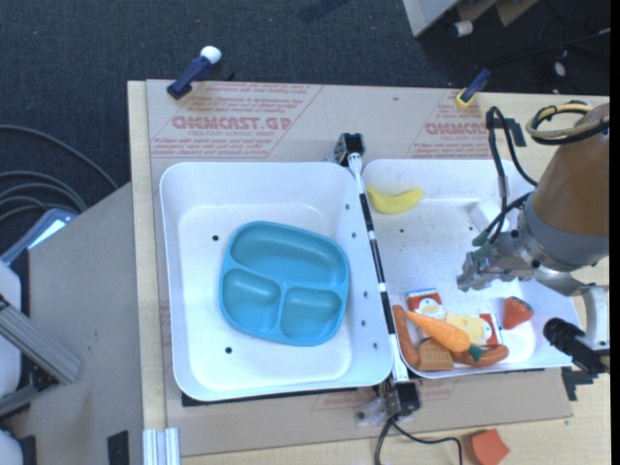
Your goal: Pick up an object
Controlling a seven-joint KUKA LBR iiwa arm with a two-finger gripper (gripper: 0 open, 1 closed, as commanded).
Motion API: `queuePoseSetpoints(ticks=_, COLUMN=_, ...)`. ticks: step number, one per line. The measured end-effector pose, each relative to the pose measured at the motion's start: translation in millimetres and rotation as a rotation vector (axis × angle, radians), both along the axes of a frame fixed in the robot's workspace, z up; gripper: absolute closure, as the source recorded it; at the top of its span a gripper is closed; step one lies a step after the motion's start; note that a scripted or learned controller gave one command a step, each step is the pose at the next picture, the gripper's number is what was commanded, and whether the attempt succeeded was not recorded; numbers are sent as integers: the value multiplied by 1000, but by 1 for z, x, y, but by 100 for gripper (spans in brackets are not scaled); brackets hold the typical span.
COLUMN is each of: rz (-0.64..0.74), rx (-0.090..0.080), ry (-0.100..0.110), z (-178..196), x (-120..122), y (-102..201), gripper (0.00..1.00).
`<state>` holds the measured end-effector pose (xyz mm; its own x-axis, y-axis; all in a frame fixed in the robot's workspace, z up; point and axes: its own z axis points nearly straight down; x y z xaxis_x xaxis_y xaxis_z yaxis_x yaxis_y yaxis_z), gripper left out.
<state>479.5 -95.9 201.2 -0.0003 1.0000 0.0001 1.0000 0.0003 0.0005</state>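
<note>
Camera view: two shallow white bins sit side by side on the counter [291,124].
Left bin [184,260]: smooth blue plastic plate [284,283] with three rounded compartments, lying flat at its centre.
Right bin [426,177]: curved yellow banana [395,200] at 11 o'clock; red strawberry [517,311] at 4 o'clock.
Pile at 6 o'clock: tapered orange carrot [443,329] across a red-edged carton [426,305], touching a brown sausage [412,347].
Gripper [481,271]: over the bin's middle, nothing visibly held; can't tell whether it's spread or closed.
</note>
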Motion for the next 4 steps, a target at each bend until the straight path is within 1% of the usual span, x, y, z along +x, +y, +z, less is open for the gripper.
queuePoseSetpoints(ticks=1, rz=0, rx=0, ry=1, z=0, x=0, y=0, gripper=0)
queuePoseSetpoints(ticks=2, rz=-1, rx=-1, ry=-4, z=-114, x=1, y=-20, gripper=0)
queuePoseSetpoints(ticks=3, rz=-2, rx=-1, ry=-8, z=-103, x=3, y=-20, gripper=100)
queuePoseSetpoints(ticks=4, rz=1, rx=0, ry=0, z=-4, x=35, y=-2, gripper=100)
